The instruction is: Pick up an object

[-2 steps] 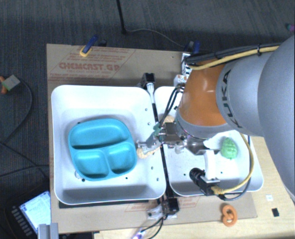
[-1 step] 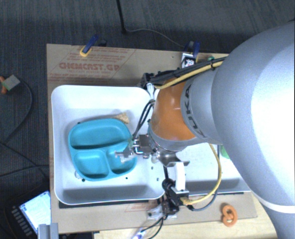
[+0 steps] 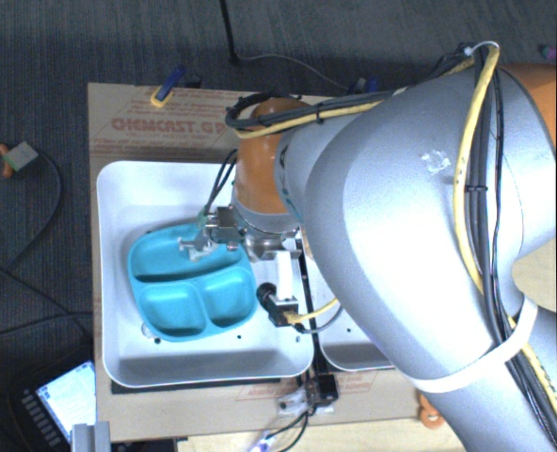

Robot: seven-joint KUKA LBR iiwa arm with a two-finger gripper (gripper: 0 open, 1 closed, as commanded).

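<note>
The bench (image 3: 156,125) is a brown board printed with red lettering, running from upper left of the frame down to the bottom centre. A blue clamp (image 3: 168,83) sits at its upper left edge. Directly on it lie two white bins side by side: the left bin (image 3: 119,252) at centre left, the right bin (image 3: 349,354) lower centre, largely hidden under the arm.

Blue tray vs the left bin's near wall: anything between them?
Camera view: nothing; bare white bin floor runs from the blue tray to the left bin's near wall.
</note>
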